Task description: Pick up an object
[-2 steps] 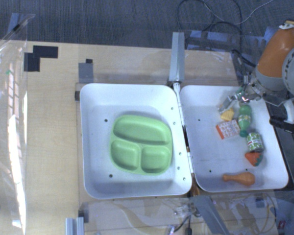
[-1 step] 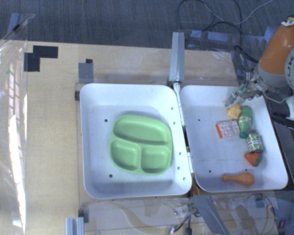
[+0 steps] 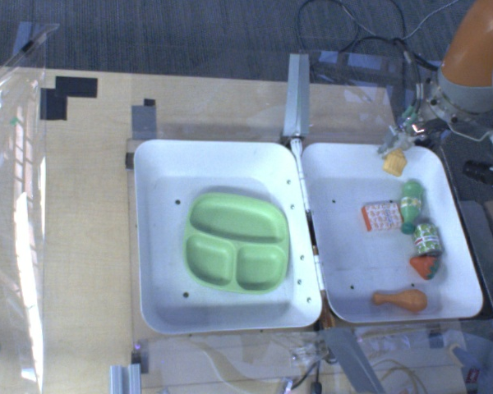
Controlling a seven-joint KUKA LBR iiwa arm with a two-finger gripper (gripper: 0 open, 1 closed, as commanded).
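My gripper (image 3: 396, 148) hangs over the far edge of the right bin (image 3: 345, 298), below the orange band of the arm. A small yellow object (image 3: 394, 164) sits right at its fingertips and looks pinched between them, over the bin's far corner. Lower in the same bin lie a red-and-white packet (image 3: 382, 216), a green bottle (image 3: 411, 203), a green can (image 3: 426, 238), a red-orange toy piece (image 3: 425, 265) and a brown drumstick (image 3: 400, 300).
The left bin (image 3: 156, 220) holds a green divided plate (image 3: 234, 240). A grey metal post (image 3: 296, 97) rises behind the seam between the bins. Cables (image 3: 353, 31) trail across the floor at the back right. A clear panel (image 3: 16, 220) stands at the left.
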